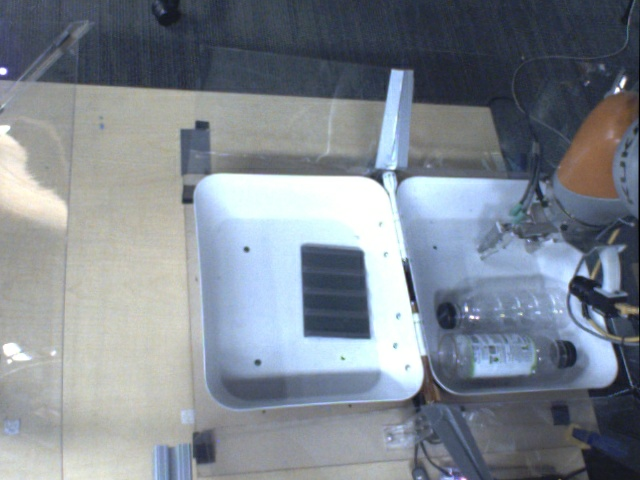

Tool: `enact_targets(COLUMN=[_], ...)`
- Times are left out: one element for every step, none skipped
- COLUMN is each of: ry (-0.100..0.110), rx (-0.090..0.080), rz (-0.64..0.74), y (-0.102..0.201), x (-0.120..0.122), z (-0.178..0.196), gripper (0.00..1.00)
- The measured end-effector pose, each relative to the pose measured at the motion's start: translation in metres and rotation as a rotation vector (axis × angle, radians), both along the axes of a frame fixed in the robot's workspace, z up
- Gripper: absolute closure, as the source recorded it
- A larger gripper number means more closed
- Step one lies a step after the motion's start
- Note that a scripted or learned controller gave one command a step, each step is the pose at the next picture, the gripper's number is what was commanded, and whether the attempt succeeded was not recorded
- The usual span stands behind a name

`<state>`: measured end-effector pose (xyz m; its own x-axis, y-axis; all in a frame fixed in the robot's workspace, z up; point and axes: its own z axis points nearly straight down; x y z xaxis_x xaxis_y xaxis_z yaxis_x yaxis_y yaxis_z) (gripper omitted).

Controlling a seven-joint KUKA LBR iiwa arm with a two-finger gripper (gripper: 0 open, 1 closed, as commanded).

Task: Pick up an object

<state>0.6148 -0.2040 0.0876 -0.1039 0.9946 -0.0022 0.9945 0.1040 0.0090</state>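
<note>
A black ridged rectangular pad [335,290] lies flat in the middle of the left bin [230,268]. Two clear plastic bottles lie side by side at the front of the right bin [440,218]. The rear bottle [505,311] has its black cap to the left. The front bottle [500,355] carries a white and green label, with its dark cap to the right. My gripper [495,238] hangs over the rear half of the right bin, behind the bottles and apart from them. It stands open with nothing between its fingers.
The arm with its orange band [600,158] comes in over the right bin's far right corner. Cables [600,303] hang by the bin's right wall. A metal divider [395,128] rises behind the seam between the bins. A clear panel [40,218] covers the bench at left.
</note>
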Motion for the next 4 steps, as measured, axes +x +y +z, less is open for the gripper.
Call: enact_targets(ry=[0.006, 0.002, -0.005, 0.002], rx=[-0.002, 0.001, 0.000, -0.001], rz=[0.071, -0.080, -0.074, 0.216], y=[0.081, 0.090, 0.092, 0.076], x=[0.055, 0.056, 0.058, 0.056], z=[0.000, 0.024, 0.037, 0.011], gripper=[0.00, 0.00, 1.00, 1.00])
